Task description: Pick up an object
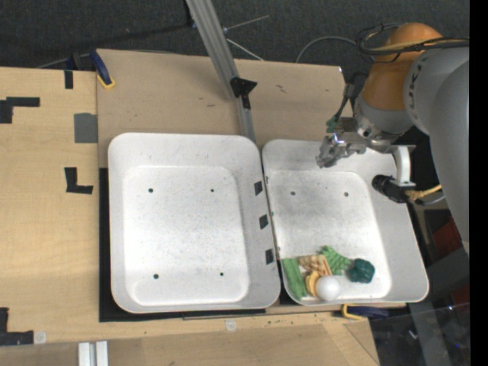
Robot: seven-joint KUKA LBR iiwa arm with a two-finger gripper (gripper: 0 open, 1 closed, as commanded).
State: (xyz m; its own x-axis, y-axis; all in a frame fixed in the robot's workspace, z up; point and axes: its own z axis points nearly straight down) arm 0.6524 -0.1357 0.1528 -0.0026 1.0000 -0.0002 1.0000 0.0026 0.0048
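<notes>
A small heap of objects lies in the near corner of the right bin: a white ball, a dark green lump, a green leafy piece and a yellow and tan item. My gripper hangs over the far rim of the right bin, well away from the heap. Nothing shows between its fingers, and their state is too small to read.
The left bin sits beside the right one, divided by a ridge with black clips. A grey metal pole slants in from the top to the bins' far edge. Cables and a black fitting hang by the right bin's rim.
</notes>
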